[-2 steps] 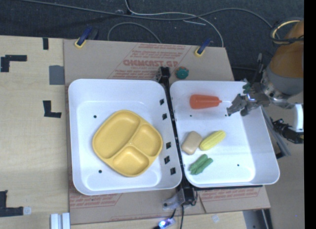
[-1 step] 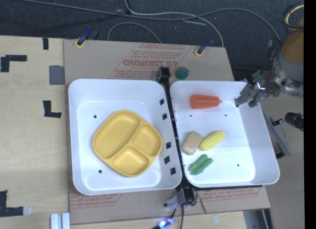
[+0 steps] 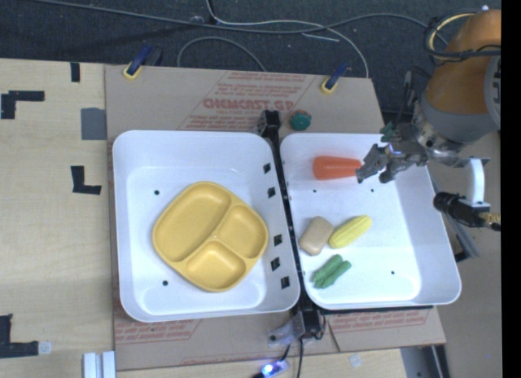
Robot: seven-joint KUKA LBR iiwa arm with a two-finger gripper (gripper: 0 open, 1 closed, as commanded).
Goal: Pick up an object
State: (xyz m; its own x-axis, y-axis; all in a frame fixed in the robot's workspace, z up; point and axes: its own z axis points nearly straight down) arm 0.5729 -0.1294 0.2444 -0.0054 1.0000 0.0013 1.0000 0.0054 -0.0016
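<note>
While the gripper (image 3: 373, 166) hovers over the right bin (image 3: 423, 274), its dark fingers blur together, so I cannot tell their spread; the carrot (image 3: 334, 168) lies just beside them, its tip partly hidden.

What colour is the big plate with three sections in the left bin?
Yellow. The three-section plastic plate lies in the left white bin, clearest in the camera view.

My desk (image 3: 49, 230) is light wood with black tape marks on its left part. A brown cardboard sheet (image 3: 244, 99) with red print lies flat on it, clipped at the far edge by two blue-yellow clamps (image 3: 140, 60). Two white bins (image 3: 134, 205) sit side by side on the cardboard, touching.
</note>
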